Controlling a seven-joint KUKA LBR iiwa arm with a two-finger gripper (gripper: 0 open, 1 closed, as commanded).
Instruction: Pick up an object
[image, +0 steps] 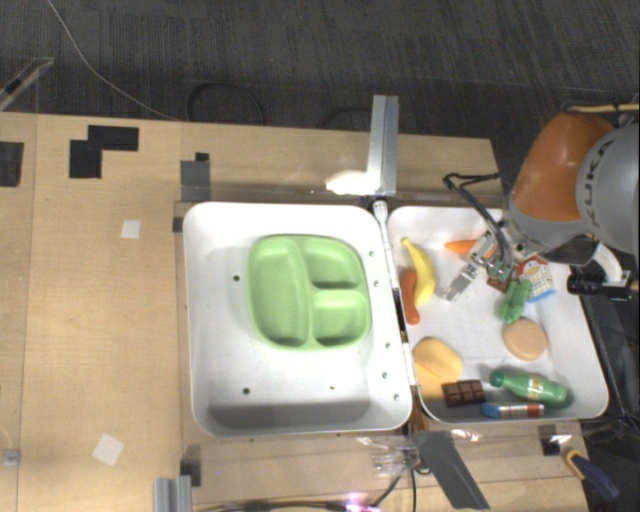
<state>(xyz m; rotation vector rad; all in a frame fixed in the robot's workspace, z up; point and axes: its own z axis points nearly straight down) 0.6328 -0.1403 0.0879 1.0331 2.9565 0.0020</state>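
My gripper (458, 284) hangs over the upper middle of the right bin (592, 345), pointing down and to the left. It sits just right of a yellow banana (421, 272) and below an orange carrot (461, 246). Nothing shows in its grasp. A red chili (409, 297) lies along the bin's left wall. To the gripper's right are a green leafy piece (516, 300) and a small red, white and blue packet (535, 274). Lower down lie a tan round biscuit (525, 340), a yellow-orange lump (437, 358), a chocolate bar (463, 392), a green bottle (529, 385) and a blue and red pen (512, 409).
The left bin (215, 300) holds a green divided plate (305, 290). A metal post (384, 145) stands behind the divider between the bins. The arm's orange band (555, 165) and grey wrist (612, 195) loom over the right bin's far right corner.
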